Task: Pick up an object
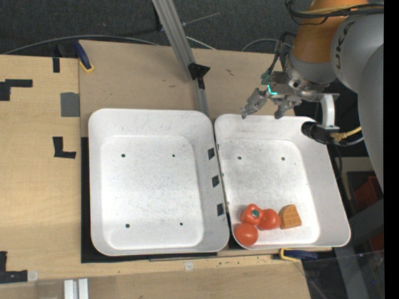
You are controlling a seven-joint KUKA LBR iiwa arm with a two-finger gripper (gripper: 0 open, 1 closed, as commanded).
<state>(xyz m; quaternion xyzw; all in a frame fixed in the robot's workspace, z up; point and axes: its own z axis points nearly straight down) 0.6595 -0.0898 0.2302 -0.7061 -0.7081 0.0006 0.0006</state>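
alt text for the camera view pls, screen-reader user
The arm's hand hangs open above the far edge of the right bin, holding nothing. Three red toys and a small orange block cluster in that bin's near corner, beside the left bin.

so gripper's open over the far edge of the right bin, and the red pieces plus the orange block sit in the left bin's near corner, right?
Wrong bin. The camera view shows the red pieces and orange block in the right bin, near its front edge. The gripper is open over that bin's far edge, as you said.
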